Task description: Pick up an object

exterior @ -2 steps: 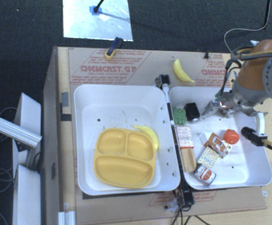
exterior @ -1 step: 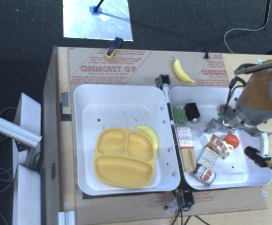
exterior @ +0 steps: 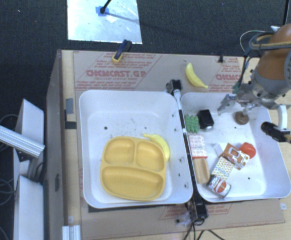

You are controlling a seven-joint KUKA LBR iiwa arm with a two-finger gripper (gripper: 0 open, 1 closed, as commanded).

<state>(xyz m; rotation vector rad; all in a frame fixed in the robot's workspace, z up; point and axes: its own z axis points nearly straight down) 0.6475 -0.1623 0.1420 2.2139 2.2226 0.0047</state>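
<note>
My gripper [exterior: 240, 105] hangs over the far side of the right bin [exterior: 278, 176], its fingers spread open with nothing between them. A small brown round thing [exterior: 242, 117] lies on the bin floor just below and in front of it. Left of that sit a black block [exterior: 205, 119] and a green item [exterior: 191, 122]. Nearer the front lie a pink-and-white box [exterior: 197, 145], a tan block [exterior: 201, 170], a patterned box [exterior: 223, 168], an orange-and-white box [exterior: 236, 155], a red round thing [exterior: 248, 150] and a red can [exterior: 219, 186].
The left bin [exterior: 92, 134] holds a yellow divided plate [exterior: 133, 168] with a banana [exterior: 159, 144] at the plate's far right corner. Another banana [exterior: 195, 77] lies on the cardboard behind the bins. A divider rim [exterior: 183, 134] runs between the bins.
</note>
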